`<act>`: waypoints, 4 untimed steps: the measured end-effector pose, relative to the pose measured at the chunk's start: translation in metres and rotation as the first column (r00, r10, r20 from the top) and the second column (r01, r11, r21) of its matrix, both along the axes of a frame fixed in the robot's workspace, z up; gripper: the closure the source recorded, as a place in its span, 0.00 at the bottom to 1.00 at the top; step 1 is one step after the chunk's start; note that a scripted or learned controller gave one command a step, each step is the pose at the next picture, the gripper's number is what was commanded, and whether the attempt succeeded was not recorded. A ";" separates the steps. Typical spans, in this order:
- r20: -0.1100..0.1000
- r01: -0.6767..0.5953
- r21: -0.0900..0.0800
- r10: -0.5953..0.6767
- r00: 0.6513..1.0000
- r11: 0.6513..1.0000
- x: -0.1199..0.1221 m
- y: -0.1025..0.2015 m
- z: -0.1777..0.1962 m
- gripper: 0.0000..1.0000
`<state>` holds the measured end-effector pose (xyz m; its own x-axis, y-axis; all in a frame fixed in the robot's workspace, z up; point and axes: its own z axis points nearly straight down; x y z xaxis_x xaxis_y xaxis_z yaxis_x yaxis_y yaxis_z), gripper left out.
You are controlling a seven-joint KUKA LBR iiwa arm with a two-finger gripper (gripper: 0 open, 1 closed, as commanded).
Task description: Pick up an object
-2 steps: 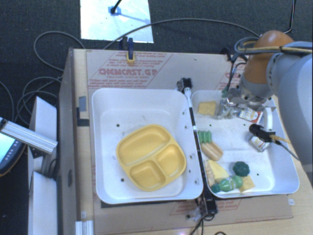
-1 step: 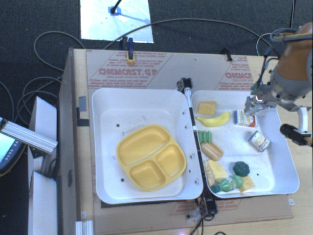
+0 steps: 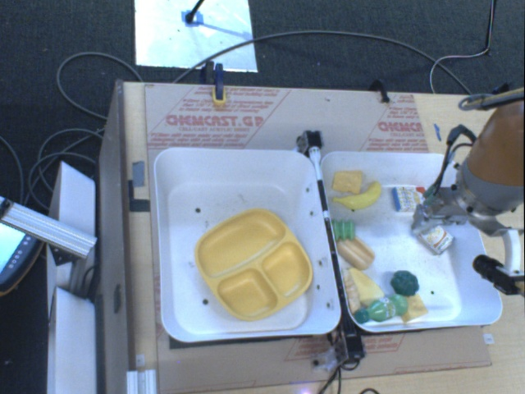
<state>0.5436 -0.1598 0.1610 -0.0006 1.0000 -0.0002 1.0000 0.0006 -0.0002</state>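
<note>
We read "CHEMCAST GP" in red on the bench sheet (image 3: pixel 215 121). The gripper (image 3: pixel 432 222) hung in the right bin (image 3: pixel 459 306) over a small white packet (image 3: pixel 437 238); its long axis and the gripper's opening we could not tell

Lighting: even, diffuse, moderately bright, from overhead; no single hard source evident.
Glare: the pale sheet (image 3: pixel 194 21) on the dark floor (image 3: pixel 353 6) is washed out to bluish white; the 2 white bins, left bin (image 3: pixel 176 179) and right bin (image 3: pixel 484 302), are near overexposure, their walls losing detail.
Shadows: soft and short, a faint grey edge under the yellow tray (image 3: pixel 254 263) and along the bins' inner walls.
Sharpness: low resolution, mild softness throughout; small items in the right bin are indistinct, print on the surface (image 3: pixel 271 109) is legible.
Arm (image 3: pixel 496 158): slightly blurred at the frame's right.
Floor: dark, grainy.
</note>
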 end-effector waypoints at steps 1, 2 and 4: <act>0.001 0.000 0.000 0.000 1.000 1.000 0.000 0.000 0.000 0.00; -0.001 0.000 0.001 0.000 1.000 1.000 -0.047 0.018 -0.062 0.00; 0.003 -0.003 0.000 0.003 1.000 1.000 0.033 -0.006 -0.076 0.00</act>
